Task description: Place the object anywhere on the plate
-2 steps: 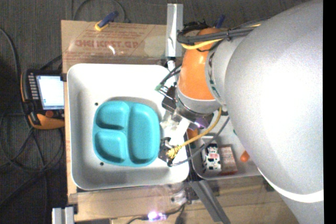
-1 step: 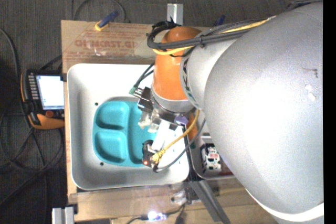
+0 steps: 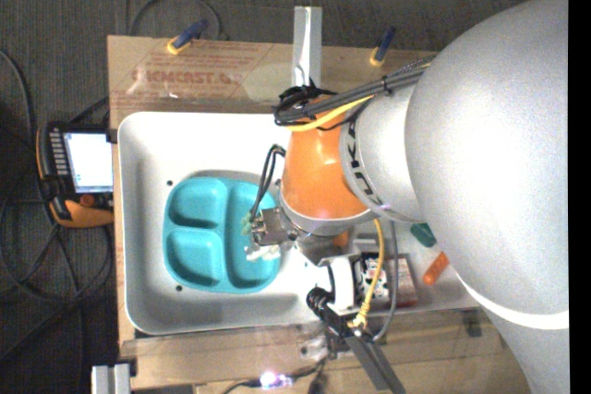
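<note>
Over the teal plate (image 3: 205, 231) right edge, arm's jaws (image 3: 261, 240) (grip unreadable), left compartments open, white bin (image 3: 148, 161) rim near.

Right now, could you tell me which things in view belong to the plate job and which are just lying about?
For the job:
- teal plate, in the left bin
- arm, over the plate's right edge; what it carries is hidden

Lying about:
- orange piece and teal piece, under the arm
- handheld screen, left of the bench
- clamps on the bench's far edge
</note>
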### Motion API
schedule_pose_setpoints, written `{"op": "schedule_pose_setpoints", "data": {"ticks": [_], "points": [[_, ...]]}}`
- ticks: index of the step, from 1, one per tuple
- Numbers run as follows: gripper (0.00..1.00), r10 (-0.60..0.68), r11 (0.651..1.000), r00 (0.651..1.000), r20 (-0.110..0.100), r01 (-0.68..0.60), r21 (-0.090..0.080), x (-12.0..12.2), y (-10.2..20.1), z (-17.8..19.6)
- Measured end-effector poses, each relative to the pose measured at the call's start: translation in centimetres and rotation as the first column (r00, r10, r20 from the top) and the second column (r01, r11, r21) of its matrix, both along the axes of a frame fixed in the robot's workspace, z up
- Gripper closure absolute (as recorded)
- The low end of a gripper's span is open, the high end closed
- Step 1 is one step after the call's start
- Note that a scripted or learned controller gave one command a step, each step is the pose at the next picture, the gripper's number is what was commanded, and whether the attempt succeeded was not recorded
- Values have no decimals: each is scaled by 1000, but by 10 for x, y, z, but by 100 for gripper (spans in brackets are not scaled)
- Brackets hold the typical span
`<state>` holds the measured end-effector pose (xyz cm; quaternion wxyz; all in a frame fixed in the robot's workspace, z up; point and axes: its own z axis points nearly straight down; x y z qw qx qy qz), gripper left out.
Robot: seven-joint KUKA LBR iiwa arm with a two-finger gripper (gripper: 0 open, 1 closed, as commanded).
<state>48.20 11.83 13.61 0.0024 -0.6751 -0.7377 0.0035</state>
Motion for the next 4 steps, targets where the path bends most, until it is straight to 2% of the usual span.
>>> {"op": "schedule_pose_setpoints", "data": {"ticks": [1,2,3,4], "points": [[100,141,990,990,3,-141,0,1,32,49],[100,71,997,997,41,-71,10,11,76,-19],[100,417,909,909,4,-417,0,3,67,17],[100,718,696,696,4,-718,1,2,89,89]]}}
